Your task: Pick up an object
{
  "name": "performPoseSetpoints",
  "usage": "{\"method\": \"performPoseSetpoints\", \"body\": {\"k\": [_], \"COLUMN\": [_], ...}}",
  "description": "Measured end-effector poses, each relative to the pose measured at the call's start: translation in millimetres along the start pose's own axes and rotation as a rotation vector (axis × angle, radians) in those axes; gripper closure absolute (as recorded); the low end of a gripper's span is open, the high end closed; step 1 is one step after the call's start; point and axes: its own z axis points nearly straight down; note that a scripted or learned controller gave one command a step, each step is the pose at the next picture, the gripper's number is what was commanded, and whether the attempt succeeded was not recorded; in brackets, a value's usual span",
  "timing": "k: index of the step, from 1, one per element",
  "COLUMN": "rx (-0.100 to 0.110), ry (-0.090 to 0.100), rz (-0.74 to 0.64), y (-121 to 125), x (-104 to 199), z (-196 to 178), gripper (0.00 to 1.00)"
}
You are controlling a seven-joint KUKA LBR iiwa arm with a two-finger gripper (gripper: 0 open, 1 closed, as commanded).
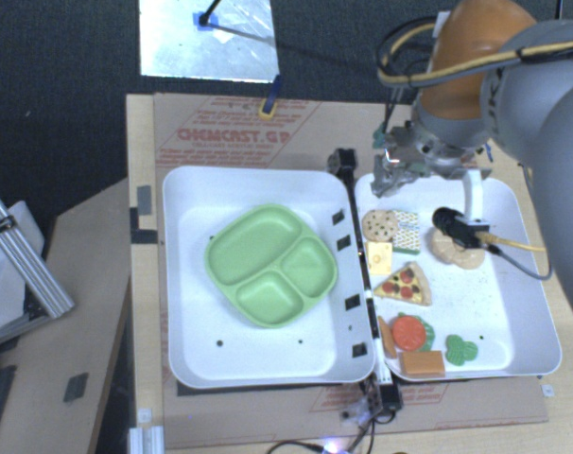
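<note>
My pincer [392,173], its state impossible to tell, hovers just beyond the cookie [378,224], a light, stiff toy best gripped across its edges.

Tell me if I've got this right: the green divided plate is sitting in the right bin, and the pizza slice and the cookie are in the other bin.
Not quite. The camera view shows the green divided plate in the left bin, not the right one. The pizza slice and the cookie do lie in the other bin, the right bin.
</note>
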Motion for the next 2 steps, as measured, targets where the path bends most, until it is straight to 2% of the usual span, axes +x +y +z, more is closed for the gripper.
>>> {"method": "performPoseSetpoints", "body": {"k": [1,2], "rx": [-0.001,0.000], "ry": [0.000,-0.001], "rz": [-0.001,0.005], "y": [14,7], "x": [3,-5], "z": [1,11], "gripper": [1.00,1.00]}}
